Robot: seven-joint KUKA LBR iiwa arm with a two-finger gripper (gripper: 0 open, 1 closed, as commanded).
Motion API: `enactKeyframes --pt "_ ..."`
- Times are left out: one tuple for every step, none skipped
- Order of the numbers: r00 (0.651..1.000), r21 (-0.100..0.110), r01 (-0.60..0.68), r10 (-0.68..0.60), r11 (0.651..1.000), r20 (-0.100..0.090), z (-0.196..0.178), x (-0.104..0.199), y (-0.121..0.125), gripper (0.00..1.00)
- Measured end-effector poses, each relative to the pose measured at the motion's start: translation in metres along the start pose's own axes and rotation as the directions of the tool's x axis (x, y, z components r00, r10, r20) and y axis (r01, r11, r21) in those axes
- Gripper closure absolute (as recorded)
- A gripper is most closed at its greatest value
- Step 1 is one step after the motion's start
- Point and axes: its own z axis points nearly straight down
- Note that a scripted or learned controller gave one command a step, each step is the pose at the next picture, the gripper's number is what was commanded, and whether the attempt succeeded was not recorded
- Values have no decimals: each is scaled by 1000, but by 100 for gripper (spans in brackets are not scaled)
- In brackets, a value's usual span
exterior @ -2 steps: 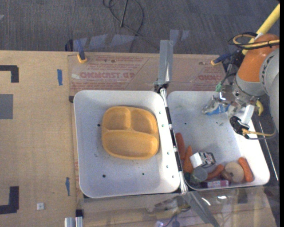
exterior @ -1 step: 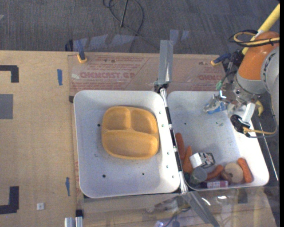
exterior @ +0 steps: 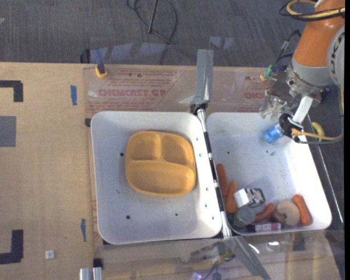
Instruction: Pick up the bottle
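Bottle, small and blue, looks light, hard and slippery, so I'd pinch its middle; gripper hangs close by, and I can't tell its opening.

Here's the arm — a bright orange band wraps it, glossy and rounded, over a grey wrist. Black and yellow cables loop beside the orange, a small green fitting juts out, and the gripper shows silvery metal.
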Motion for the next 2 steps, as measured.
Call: enactKeyframes --pt "936 -8 353 -353 936 0 134 -47 -58 100" --pt "867 -5 499 -499 867 3 134 -131 -153 100"
